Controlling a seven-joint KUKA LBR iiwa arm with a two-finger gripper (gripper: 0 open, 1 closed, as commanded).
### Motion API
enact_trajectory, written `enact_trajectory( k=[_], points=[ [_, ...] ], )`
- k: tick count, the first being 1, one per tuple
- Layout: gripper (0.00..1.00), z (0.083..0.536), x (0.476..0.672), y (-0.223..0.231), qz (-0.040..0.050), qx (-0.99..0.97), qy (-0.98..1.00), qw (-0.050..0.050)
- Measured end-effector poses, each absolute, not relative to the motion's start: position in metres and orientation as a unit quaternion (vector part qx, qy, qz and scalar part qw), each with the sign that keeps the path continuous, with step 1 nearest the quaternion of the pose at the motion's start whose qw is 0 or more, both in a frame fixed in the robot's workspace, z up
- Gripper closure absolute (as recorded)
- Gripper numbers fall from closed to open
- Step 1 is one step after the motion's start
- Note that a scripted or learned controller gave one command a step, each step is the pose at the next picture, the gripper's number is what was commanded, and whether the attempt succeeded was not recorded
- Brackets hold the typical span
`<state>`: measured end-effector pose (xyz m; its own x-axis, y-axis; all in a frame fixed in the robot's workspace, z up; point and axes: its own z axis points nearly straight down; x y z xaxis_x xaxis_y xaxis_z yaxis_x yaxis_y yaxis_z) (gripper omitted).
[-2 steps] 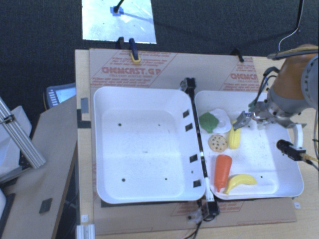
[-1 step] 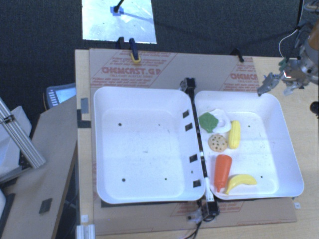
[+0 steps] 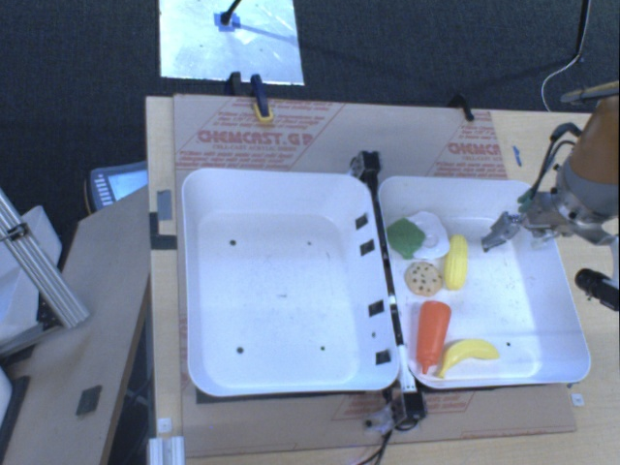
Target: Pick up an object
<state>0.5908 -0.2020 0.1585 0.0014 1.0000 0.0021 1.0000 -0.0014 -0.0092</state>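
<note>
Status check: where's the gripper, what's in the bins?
Gripper over right bin, holding nothing. Corn, cookie, carrot, banana untouched. Path clear.

Your arm [image 3: 593,168] comes in from the right edge of the view, at about mid-height. What you see of it is the wrist end: an orange band uppermost, then a grey collar beneath it, tilted so that the tool end faces left. A loop of grey cable arcs up and over the wrist on its near-left side. From the collar a darker metal head juts leftward and slightly down, and your pincer [image 3: 498,232] sits at its tip as a small grey cluster pointing left. It hangs free, with nothing showing between its tips. At this size you cannot make out how wide the tips stand.
</note>
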Motion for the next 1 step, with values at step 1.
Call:
enact_trajectory(
  k=[1],
  points=[
    [0.00, 0.2580, 0.6438, -0.2067, -0.0035, -0.705, -0.709, -0.007]
  ],
)
